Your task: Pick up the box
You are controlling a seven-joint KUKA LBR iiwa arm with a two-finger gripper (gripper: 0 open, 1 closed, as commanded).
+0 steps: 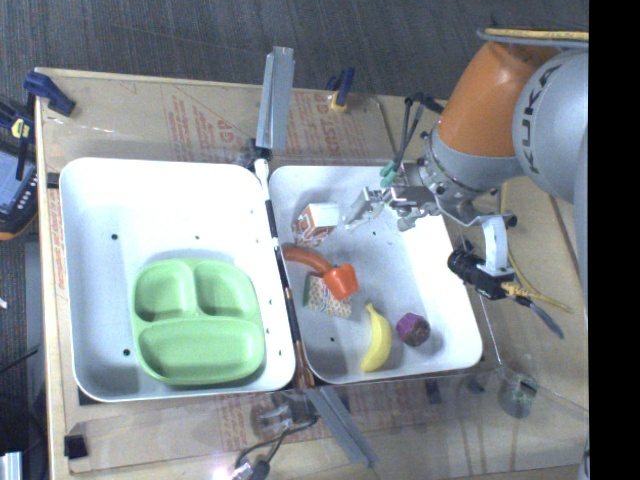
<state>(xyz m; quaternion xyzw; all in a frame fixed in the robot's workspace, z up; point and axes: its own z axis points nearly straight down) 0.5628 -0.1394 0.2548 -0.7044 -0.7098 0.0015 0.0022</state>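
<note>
The arm (pixel 520 98) comes in from the right w/ its orange band over the far-right corner of the right bin (pixel 455 313), and the gripper (pixel 372 206) hangs above the far part of that bin, just right of the box (pixel 316 222). Gripper is small and cluttered w/ cables in this view, so can't tell its state; nothing visibly sits in it. The box is a small carton, white on top w/ orange-red sides, lying in the far-left part of the right bin, close to the wall shared w/ the left bin (pixel 90 228), apart from the gripper. Just nearer than the box is an orange scoop-like tool (pixel 322 268) w/ a curved handle, its head touching or overlapping a small multicolour packet (pixel 326 299) below it. Nearer still and to the right, a banana (pixel 377 340) lies roughly upright in the picture, and a purple fruit-like item (pixel 413 329) sits just beside it on the right. Left bin holds a green divided tray (pixel 198 321) w/ three compartments, in its near half. Both bins rest on a wooden bench (pixel 150 118); blue clamps (pixel 46 90) show at its far edge.
</note>
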